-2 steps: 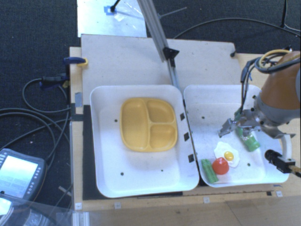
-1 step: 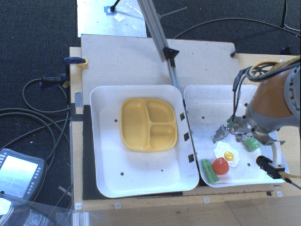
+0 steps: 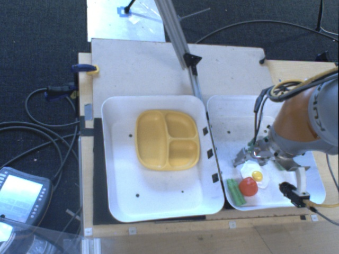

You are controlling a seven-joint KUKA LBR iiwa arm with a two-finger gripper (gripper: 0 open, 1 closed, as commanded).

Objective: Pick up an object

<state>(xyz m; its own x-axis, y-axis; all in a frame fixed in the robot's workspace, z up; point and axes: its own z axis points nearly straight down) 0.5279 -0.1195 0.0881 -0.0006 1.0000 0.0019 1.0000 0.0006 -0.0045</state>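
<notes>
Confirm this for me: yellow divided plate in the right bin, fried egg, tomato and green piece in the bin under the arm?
Not quite. The camera view shows the yellow divided plate in the left bin. The fried egg, tomato and green piece do lie under the arm.

The left bin [image 3: 119,194] is blocked in its middle by a yellow divided plate [image 3: 168,139], leaving bare floor along its near edge and left wall; the right bin [image 3: 228,115] lies open across its far half. Its near half is crowded: a fried-egg toy [image 3: 255,174], a red tomato [image 3: 248,187] and a green piece [image 3: 235,191] cluster by the near edge, with the arm [image 3: 302,123] over the right side.
</notes>
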